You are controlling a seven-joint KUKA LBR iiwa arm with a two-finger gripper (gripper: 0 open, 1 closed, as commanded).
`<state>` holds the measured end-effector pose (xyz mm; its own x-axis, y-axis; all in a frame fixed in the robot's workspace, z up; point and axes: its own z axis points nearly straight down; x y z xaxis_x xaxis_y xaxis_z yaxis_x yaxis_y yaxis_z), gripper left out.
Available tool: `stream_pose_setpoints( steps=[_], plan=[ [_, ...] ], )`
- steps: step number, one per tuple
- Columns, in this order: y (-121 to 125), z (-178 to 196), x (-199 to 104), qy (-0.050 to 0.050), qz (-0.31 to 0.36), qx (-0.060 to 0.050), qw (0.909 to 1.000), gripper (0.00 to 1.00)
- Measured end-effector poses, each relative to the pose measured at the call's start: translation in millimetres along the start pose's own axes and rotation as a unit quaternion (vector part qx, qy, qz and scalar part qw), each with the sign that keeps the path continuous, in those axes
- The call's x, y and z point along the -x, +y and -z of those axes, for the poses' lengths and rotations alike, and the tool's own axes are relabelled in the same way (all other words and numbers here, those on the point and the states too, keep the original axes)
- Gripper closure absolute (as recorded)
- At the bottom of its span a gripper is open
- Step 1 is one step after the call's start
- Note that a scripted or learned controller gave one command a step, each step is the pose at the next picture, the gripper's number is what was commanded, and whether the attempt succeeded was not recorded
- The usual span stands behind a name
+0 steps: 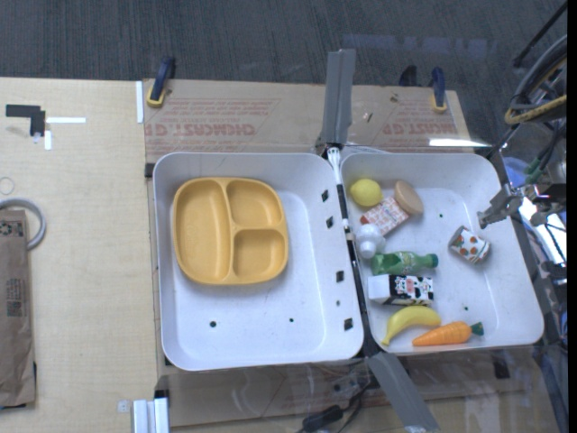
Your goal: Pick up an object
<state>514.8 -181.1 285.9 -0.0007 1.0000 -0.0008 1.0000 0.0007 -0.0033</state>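
The right bin (pixel 505 327) holds several small items: a yellow lemon (pixel 365 192), a tan bread roll (pixel 408 198), a red and white packet (pixel 386 216), a white bottle (pixel 368 240), a green bottle (pixel 403 262), a cow-print carton (pixel 402 288), a banana (pixel 410 320), an orange carrot (pixel 446 334) and a small patterned cup (pixel 470 245) lying on its side. My gripper (pixel 499 212) hovers at the bin's right rim, just above and to the right of the patterned cup, with nothing seen in it.
A yellow divided plate (pixel 231 231) lies in the left bin (pixel 261 332). A grey divider (pixel 339 97) stands between the bins at the back. Cardboard (pixel 234 120) sits behind them, and cables and metal parts (pixel 541 106) crowd the right edge.
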Motion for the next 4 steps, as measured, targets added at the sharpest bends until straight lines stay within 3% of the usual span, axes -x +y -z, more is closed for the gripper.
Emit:
stream_pose_setpoints(
  steps=[1,2,3,4],
  plan=[
    [16.2,-122.3,-40.8,0.0,-0.162,0.0,0.9868,0.0],
    [-30.1,-195.6,-65.8,0.0,-0.396,-0.001,0.9181,0.0],
    [-28.3,-98.6,-42.6,0.0,-0.479,-0.001,0.8777,0.0],
    [-29.5,-191.7,-74.8,0.003,-0.591,0.006,0.8063,0.0]
  ],
)
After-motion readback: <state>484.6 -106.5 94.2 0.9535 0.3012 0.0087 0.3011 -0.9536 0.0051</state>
